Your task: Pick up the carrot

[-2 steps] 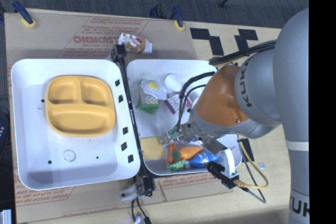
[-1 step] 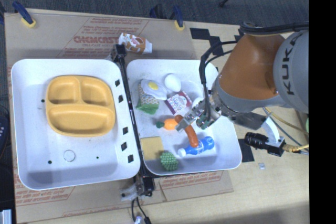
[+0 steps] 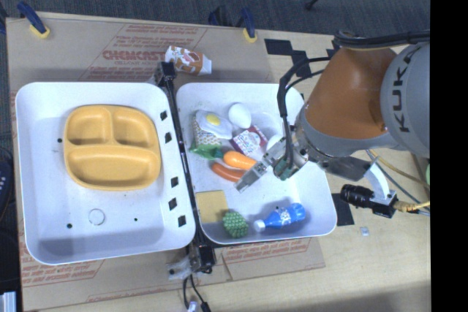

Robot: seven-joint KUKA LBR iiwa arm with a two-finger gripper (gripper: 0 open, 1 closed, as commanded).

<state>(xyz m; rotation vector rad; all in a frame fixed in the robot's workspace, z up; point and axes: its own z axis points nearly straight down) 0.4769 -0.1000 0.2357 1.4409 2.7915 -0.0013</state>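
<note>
Camera view, left to right: the left bin (image 3: 29, 179) carries a yellow divided plate (image 3: 111, 145) toward its far left corner; the right bin (image 3: 311, 226) holds a fried egg (image 3: 212, 123), a white egg (image 3: 239, 115) and a red packet (image 3: 248, 140) toward its far edge; the carrot (image 3: 234, 159) lies near the bin's middle, green top pointing at the left wall, with an orange sausage (image 3: 227, 172) just beside it; a green cob (image 3: 235, 223) and a blue bottle (image 3: 282, 217) sit along the near edge. The gripper (image 3: 256, 173) hangs just right of the carrot's tip; I cannot tell how its jaws stand. My worry is crowding: a closing grip could catch the sausage instead, or nudge the carrot toward the packet.
</note>
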